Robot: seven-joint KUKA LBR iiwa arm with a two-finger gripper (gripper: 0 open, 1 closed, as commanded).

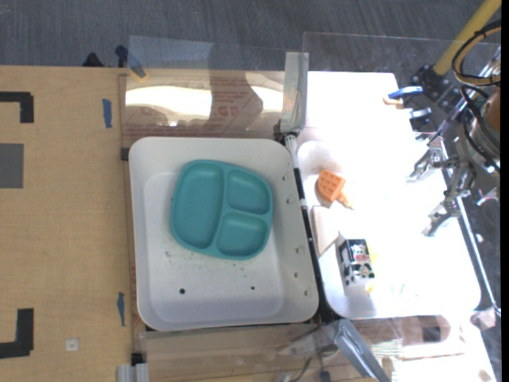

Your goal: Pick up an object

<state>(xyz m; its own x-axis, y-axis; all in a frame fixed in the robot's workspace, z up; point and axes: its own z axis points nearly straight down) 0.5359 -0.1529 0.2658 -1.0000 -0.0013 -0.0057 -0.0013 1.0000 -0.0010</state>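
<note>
The right bin (pixel 382 134) is washed out by glare, so its walls are hard to trace, and the small dark packet (pixel 355 261) in it carries a label too small to read. The pincer (pixel 441 189) hangs at that bin's right edge with its fingers spread, pinching nothing. The orange object (pixel 331 186) lies well to its left, and the teal divided plate (pixel 222 209) farther left in the other bin (pixel 151 293).
</note>
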